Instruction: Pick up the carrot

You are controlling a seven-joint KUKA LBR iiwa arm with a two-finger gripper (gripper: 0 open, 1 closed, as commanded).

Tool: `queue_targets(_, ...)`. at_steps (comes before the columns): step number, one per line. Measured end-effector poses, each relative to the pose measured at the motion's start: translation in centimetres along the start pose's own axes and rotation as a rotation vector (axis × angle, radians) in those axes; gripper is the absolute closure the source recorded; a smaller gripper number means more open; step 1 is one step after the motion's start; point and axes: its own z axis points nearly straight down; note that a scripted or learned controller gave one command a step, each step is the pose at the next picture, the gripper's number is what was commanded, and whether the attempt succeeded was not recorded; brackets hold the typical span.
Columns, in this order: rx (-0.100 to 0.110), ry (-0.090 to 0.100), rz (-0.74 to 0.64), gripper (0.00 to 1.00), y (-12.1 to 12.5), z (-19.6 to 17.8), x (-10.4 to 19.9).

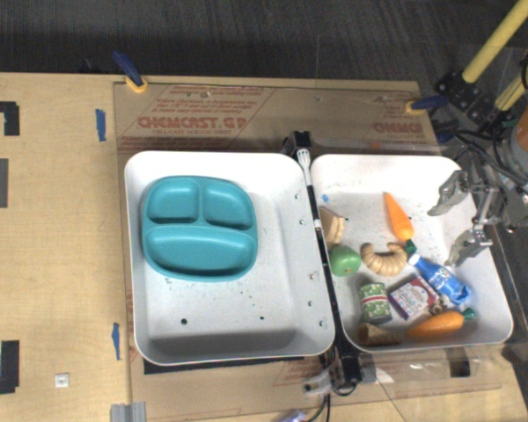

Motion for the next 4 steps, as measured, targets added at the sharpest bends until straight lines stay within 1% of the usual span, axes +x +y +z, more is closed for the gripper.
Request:
queue_targets(1, -0.006, 0.011, -0.042, 0.0, 6.5, 13.0, 0.0)
queue_targets(2, 0.0, -0.007, 0.191, 0.0, 1.9, 15.6, -5.9)
queue_targets(3, 0.001, -0.02, 0.188, 1.0, 2.0, 14.2, -6.3)
queue_targets(4, -0.001, -0.003, 0.128, 1.0, -6.1, 14.5, -5.7)
